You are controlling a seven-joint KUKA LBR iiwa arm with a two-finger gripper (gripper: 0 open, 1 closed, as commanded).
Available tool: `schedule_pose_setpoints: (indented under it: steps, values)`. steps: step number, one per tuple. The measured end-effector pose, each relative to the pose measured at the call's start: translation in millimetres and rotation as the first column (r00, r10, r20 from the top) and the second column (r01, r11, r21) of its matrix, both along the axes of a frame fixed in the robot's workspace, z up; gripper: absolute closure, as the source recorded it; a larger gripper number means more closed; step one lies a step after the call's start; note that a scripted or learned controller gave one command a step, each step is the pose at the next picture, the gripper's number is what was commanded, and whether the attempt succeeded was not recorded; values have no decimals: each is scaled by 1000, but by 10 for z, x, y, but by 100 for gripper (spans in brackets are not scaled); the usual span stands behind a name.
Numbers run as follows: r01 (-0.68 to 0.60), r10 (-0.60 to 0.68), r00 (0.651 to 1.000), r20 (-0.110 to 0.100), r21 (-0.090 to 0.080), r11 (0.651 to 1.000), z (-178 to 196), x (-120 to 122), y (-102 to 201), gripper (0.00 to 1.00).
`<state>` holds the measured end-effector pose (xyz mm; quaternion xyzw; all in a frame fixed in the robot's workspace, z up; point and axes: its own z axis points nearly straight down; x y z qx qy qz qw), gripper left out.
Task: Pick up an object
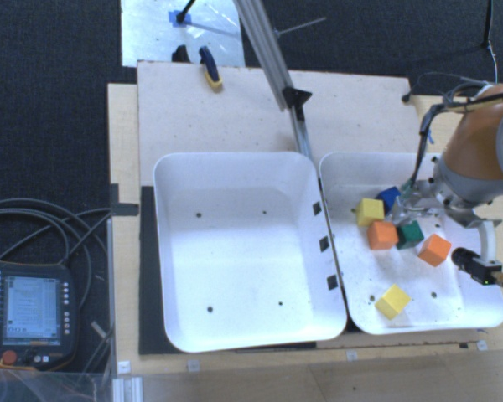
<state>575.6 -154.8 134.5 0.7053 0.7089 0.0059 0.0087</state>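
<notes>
You'll find the gripper (408, 210) low in the right bin (344, 174), over the cluster of blocks; you cannot tell its grasp state. Beneath it sit the green block (412, 234), touching the orange block (382, 234). They are cubes with no long axis, edges turned slightly askew to the bin walls.
</notes>
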Motion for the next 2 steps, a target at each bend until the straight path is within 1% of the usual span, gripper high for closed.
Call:
schedule_pose_setpoints:
  steps: [1,2]
  values:
    - [0,0,1000,-14,2,1000,439,25,18,100]
    - [-1,1,1000,-13,2,1000,919,33,97,100]
